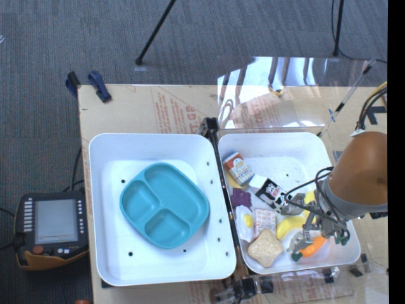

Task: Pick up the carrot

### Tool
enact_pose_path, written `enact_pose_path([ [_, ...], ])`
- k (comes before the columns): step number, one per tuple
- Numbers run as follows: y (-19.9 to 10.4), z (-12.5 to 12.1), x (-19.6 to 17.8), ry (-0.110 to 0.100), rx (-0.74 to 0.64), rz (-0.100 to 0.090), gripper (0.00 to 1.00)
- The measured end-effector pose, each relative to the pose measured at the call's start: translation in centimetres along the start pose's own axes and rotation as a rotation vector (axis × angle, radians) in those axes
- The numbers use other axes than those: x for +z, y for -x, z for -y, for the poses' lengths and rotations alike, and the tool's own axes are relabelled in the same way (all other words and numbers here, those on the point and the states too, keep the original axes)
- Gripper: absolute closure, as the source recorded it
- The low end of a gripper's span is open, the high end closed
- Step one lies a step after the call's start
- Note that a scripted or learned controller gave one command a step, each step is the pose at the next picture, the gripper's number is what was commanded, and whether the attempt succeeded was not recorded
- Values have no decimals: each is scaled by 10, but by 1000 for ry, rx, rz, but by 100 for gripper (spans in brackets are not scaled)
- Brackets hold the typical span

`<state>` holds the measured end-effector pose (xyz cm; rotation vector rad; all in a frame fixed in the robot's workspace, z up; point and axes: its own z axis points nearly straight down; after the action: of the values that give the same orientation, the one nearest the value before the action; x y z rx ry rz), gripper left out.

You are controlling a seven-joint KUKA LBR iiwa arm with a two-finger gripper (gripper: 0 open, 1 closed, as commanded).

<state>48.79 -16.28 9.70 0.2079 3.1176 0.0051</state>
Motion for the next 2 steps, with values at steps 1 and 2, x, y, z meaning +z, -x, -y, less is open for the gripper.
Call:
enact_pose_path([
  [1, 3, -2, -11, -2, -6, 6, 100],
  [2, -8, -5, 5, -8, 408, -2, 100],
])
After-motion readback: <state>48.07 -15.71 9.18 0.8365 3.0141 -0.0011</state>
